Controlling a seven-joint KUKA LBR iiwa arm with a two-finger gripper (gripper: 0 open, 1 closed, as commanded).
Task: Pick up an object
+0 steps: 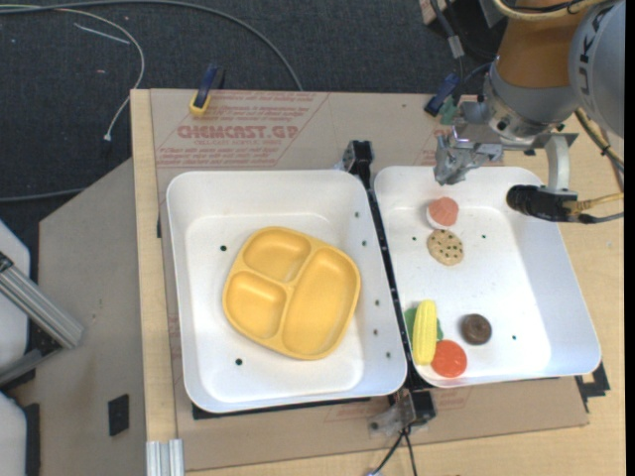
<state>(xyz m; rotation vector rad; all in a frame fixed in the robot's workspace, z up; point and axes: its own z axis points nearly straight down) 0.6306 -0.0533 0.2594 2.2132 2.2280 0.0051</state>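
My gripper hangs over the back of the right bin, just above and behind a small pink round piece. Nothing shows between its fingers. In front of the pink piece lies a chocolate-chip cookie. Near the bin's front are a yellow corn cob, a red tomato and a brown doughnut-like piece.
The left bin holds a yellow divided plate. A black clamp sits at the back between the bins. The bins rest on a cardboard sheet bearing a blue clip.
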